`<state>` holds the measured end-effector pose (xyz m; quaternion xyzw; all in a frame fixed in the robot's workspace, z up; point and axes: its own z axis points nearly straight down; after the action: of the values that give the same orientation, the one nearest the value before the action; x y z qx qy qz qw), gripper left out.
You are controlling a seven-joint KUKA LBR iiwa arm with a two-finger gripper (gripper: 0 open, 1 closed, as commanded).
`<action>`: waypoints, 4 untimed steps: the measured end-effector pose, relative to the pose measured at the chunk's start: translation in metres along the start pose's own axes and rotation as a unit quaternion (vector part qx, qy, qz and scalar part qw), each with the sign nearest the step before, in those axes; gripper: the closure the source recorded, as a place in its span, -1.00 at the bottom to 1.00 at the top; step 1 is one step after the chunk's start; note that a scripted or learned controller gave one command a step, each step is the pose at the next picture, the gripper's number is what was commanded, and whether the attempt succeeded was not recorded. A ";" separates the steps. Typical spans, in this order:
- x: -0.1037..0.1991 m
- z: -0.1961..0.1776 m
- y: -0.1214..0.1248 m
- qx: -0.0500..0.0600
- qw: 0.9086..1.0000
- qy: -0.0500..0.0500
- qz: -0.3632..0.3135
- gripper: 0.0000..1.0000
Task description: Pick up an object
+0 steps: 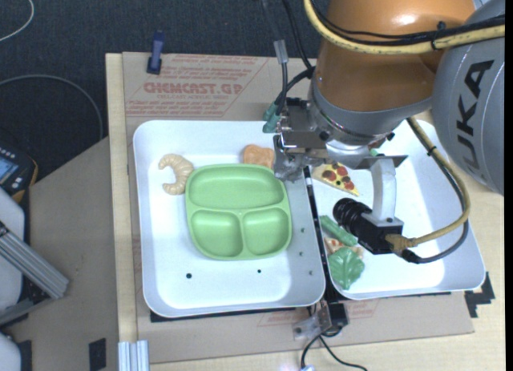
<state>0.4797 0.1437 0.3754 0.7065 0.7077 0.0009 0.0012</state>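
The grey arm's orange band hangs over the seam between the two white bins (152,201), its gripper (290,165), whose state cannot be told, just right of the green divided tray (238,209) and touching-close to the orange toy (256,155) at its left.

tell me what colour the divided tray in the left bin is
Light green: the divided tray shows plainly in the camera view, beside a croissant.
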 end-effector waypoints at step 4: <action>-0.004 0.072 -0.001 0.003 1.000 0.001 0.000 1.00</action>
<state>0.4789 0.1399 0.3030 0.7066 0.7076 -0.0007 -0.0014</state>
